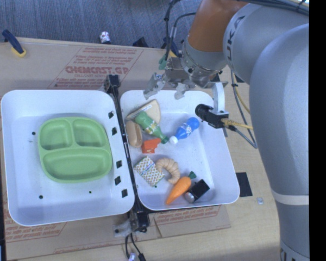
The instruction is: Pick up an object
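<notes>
Objects: a green bottle [150,124], a blue bottle [186,129], a carrot [177,190], a checked packet [148,171] and a knobbly tan piece [169,169] are lying jumbled in the right bin [220,162].
My gripper [165,89]: it is hanging over that bin's far edge, fingers spread wide, gripping nothing.
Room: bare smooth white floor is showing along the right wall.
Left bin [16,145]: it is holding a glossy green divided tray [75,148].

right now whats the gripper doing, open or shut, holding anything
Gripper: open, fingers spread, nothing between them, at the far edge of the right bin above the green bottle.
</notes>
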Tool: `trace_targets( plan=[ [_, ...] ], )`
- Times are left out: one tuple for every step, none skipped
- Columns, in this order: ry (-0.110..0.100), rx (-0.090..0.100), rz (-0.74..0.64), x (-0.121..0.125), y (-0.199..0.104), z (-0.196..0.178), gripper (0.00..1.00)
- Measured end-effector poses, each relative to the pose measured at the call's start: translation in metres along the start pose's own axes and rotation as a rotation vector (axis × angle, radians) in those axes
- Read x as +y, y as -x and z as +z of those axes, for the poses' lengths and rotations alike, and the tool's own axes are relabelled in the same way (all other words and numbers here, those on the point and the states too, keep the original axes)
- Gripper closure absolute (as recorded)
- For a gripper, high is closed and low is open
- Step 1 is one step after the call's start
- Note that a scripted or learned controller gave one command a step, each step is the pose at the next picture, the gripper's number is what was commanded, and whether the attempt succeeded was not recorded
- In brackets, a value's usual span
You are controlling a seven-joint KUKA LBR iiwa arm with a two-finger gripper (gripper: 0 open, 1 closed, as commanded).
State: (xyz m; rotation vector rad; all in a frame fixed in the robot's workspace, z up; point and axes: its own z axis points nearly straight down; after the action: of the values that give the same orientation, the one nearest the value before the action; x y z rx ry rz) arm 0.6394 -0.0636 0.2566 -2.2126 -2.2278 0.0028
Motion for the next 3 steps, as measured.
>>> trace_targets(
  plan=[
    [-0.006, 0.000, 0.002, 0.014, 0.027, 0.140, 0.00],
    [0.001, 0.000, 0.001, -0.008, 0.026, 0.164, 0.00],
    [0.002, 0.000, 0.000, -0.007, 0.026, 0.152, 1.00]
  ],
)
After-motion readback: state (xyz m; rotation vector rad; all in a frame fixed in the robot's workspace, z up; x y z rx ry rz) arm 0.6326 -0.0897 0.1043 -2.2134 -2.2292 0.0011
